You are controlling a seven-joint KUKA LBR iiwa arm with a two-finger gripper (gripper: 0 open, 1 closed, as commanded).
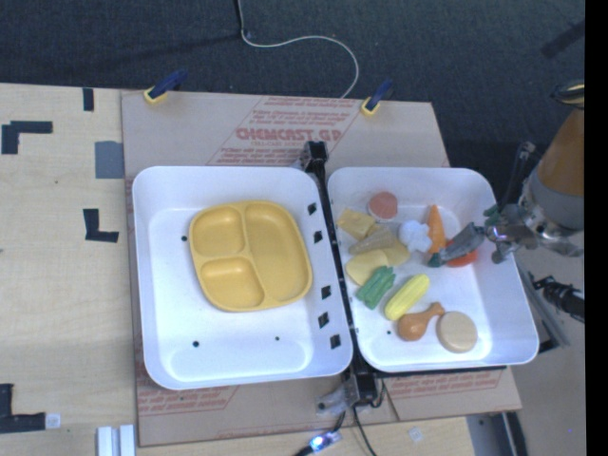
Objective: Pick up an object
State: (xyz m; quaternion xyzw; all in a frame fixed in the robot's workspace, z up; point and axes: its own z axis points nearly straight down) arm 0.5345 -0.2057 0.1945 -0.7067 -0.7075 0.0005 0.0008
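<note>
Several plastic toy foods crowd the right white bin (pixel 494 193). The grey two-finger gripper (pixel 460 246) reaches in beside the slim orange toy carrot (pixel 435 224); its grip state is unclear. Approach step, seemingly; next, a clean closure around one piece.

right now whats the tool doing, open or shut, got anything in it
Tool: low over the right bin, beside the carrot; open or closed cannot be told, and nothing can be seen held in it.
</note>
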